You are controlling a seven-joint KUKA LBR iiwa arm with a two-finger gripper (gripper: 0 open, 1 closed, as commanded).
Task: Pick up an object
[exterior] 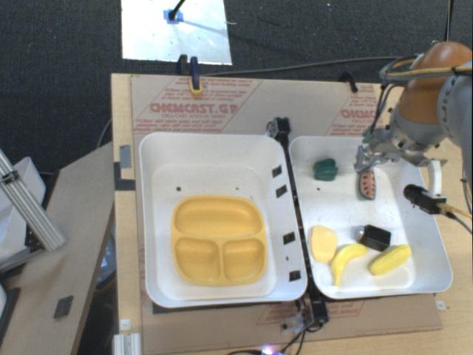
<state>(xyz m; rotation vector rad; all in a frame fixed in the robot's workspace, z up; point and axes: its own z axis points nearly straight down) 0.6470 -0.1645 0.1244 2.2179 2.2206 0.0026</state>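
Observation:
My gripper (369,161) hangs over the back of the right bin (436,250), at the upper end of a watermelon slice (367,186) that lies just below it. I cannot make out whether the slice is touched. A green pepper (324,169) sits to the slice's left. Near the bin's front lie a small black block (375,237), a pale yellow piece (323,243), a banana (346,260) and a corn cob (390,259).
The left bin (159,198) holds a yellow divided plate (219,239). A black divider (290,198) with clips runs between the two bins. The grey arm with its orange band (436,65) comes in from the upper right.

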